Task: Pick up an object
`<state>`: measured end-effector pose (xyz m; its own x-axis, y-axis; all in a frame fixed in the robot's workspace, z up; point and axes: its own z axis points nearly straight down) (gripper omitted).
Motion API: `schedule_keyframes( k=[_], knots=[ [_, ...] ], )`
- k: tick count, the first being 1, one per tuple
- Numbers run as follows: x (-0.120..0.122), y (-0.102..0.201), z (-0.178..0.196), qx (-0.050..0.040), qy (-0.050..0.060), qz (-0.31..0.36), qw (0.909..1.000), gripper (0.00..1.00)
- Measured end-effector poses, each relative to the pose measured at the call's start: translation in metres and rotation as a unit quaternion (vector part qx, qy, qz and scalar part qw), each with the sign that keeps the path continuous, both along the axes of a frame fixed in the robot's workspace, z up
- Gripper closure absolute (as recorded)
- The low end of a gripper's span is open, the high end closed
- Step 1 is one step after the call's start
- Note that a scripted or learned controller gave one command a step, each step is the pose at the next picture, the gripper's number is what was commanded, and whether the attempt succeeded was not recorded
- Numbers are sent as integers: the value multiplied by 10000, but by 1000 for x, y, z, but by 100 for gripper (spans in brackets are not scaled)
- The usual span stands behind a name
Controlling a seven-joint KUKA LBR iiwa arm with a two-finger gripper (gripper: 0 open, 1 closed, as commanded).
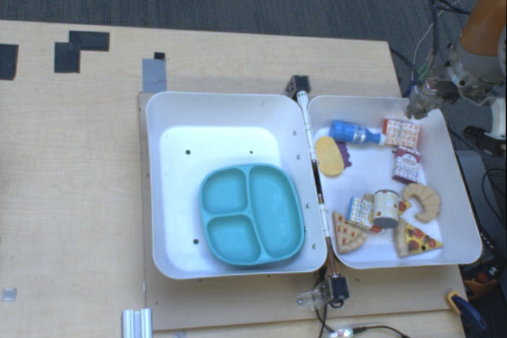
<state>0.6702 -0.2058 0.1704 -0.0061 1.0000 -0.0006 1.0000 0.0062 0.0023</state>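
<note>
Pizza slice (417,240) lies nearest; blue bottle (354,133) lies lengthwise left-right, cap rightward; jaws' state by bin corner unreadable

The arm (482,43) entered at the right edge — a rounded orange band above a pale grey wrist ring. Below that sat a darker grey gripper (417,105), small and blurred. Thin dark cables looped beside the wrist, and one ran up past the band.
</note>
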Motion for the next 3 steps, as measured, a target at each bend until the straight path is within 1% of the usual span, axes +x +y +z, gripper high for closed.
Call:
schedule_keyframes(
  k=[1, 2, 3],
  knots=[
    [0, 6, -67, 1, 4, 2, 10000, 100],
    [3, 1, -74, 8, -34, 6, 10000, 100],
    [3, 1, -74, 6, -36, 11, 10000, 100]
  ],
)
